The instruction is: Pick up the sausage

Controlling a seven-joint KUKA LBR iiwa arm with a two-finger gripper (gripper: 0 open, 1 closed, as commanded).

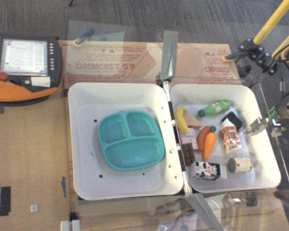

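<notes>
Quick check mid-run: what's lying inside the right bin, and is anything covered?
Right bin holds a banana, green bottle, carrot, reddish sausage, chocolate bar and cartons. The carrot overlaps the sausage's side; whatever lies beneath stays hidden.

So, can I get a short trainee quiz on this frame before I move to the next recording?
1. True or false: the teal plate lies in the same bin as the sausage.
2. Which item lies right beside the sausage? A) carrot B) apple C) spoon
3. Fill in: the teal plate is divided into ___ compartments.

Key: 1 false, as the plate is in the left bin and the sausage in the right one; 2 A; 3 three.
</notes>
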